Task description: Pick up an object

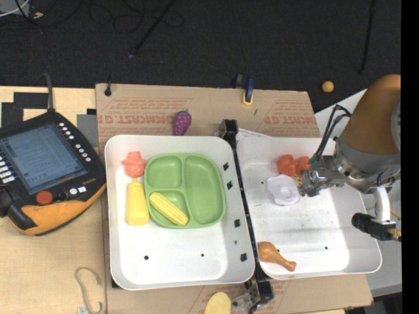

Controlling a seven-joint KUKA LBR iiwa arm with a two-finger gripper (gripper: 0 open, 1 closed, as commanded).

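Nearest you, a yellow lemon-like toy (218,302) sits on the desk (52,267) just past the front rim of the bins. Behind it, in the right bin (357,257), a tan drumstick toy (275,255) lies by the front-left corner.

Pincer (308,184) sits low in the right bin, mid-depth, reaching in from the right. It is just beside a small clear cup (283,191), and an orange-red toy (289,165) lies just behind both. You cannot tell whether the pincer is apart or together; the tips are dark and lost against the wrist. Nothing is visibly between them.

Left bin (170,267): green divided plate (203,195) with a corn cob (169,208) in its front-left compartment, a yellow bottle (136,203) touching the plate's left edge, a pink toy (133,165) behind the bottle. All well apart from the arm.

Likely target, judged by closeness: the cup or the orange-red toy.

Risks from here:
- The cup looks light and smooth; a close from one side could shove it away instead of trapping it.
- Cup and orange-red toy lie near each other; the pincer could catch both, or pinch an edge that slips on lift.
- If the tips land on the cup's rim, it may tip or crush.
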